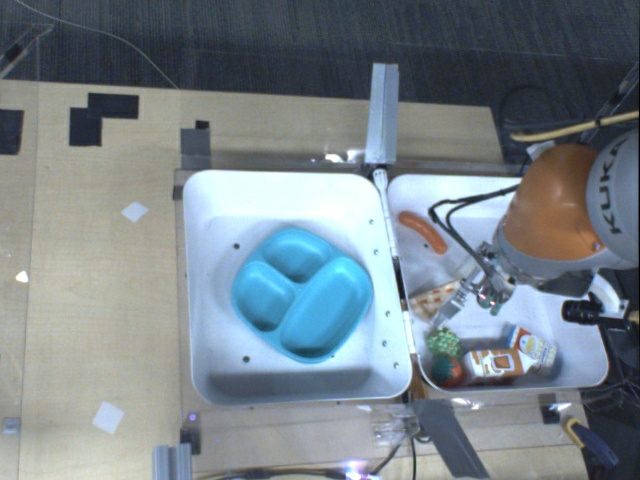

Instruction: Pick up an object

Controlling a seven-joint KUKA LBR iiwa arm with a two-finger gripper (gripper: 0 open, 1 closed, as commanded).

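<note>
The right bin (590, 368) holds a reddish sausage (422, 230) at its back left, a pizza slice (436, 300) against the left wall, and a green broccoli piece (443, 343). A red fruit (449, 369) and an orange-and-white juice carton (510, 360) lie along the front. My gripper (470, 302) hangs over the middle of this bin, just right of the pizza slice and above the carton. It stands open with nothing between its fingers. The orange-banded wrist (555, 213) hides the bin's back right part.
The left bin (215, 268) carries a blue divided plate (303, 293) in its middle. A metal divider rail (392, 268) separates the two bins. Black cables (455, 223) loop from the wrist over the right bin's back.
</note>
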